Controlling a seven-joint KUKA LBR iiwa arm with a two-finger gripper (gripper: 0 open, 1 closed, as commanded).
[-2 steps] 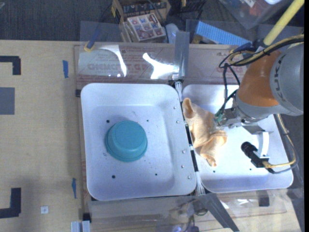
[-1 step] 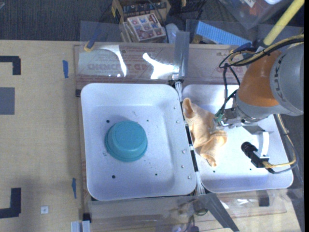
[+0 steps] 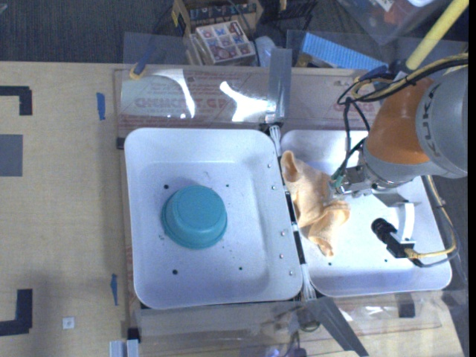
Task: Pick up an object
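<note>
The tabletop (image 3: 59, 222) carries two white bins side by side, set toward its right edge. The left bin (image 3: 223, 270) holds one thing, and the right bin (image 3: 357, 277) holds another, with the arm (image 3: 416, 125) reaching over its far right corner and bending down into its middle.

In the left bin a teal bowl (image 3: 195, 216) sits upside down, a little left of centre and well apart from every wall.

In the right bin a tan cloth (image 3: 316, 203) lies crumpled against the left wall, beside the divider between the bins. Its upper end rises along that wall and its lower end trails toward the bin's middle.

The gripper (image 3: 343, 184) is low in the right bin, at the cloth's right edge, touching it or just beside it; the view does not settle which. Whether the gripper is wide or narrow I cannot tell, since the wrist hides it from above.

As for progress, the cloth looks like the chosen object, and the approach seems made. Nothing is lifted: the cloth rests on the bin floor and the wall. What is left, by my reading, is a firm closing on the cloth and the lift clear of the bin.
</note>
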